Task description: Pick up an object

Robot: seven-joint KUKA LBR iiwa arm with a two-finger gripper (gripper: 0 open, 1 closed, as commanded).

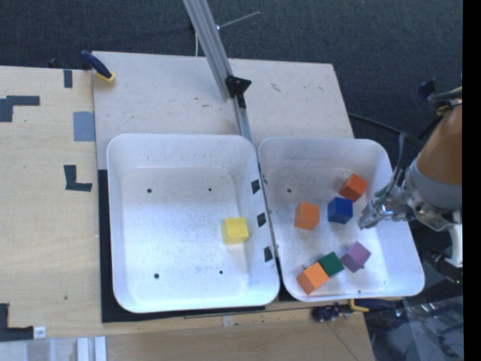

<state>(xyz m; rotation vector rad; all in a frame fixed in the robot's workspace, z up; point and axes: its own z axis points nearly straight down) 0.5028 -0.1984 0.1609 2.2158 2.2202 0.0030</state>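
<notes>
The right bin (391,277) holds several small blocks: an orange one (355,186) near the far right, a blue one (340,210) just below it, an orange one (307,216) at mid-left, a purple one (355,256), a green one (330,264) and an orange one (313,277) near the front. A yellow block (235,230) lies alone in the left bin (128,201). My gripper (372,216) hangs over the right bin's right side, just right of the blue block, with nothing visibly between its fingers.
A slanted metal pole (214,47) runs from the top down to the ridge between the bins. The arm's orange band (445,153) and wrist sit over the right bin's right rim. A blue and yellow clamp (98,66) lies at the board's far left corner.
</notes>
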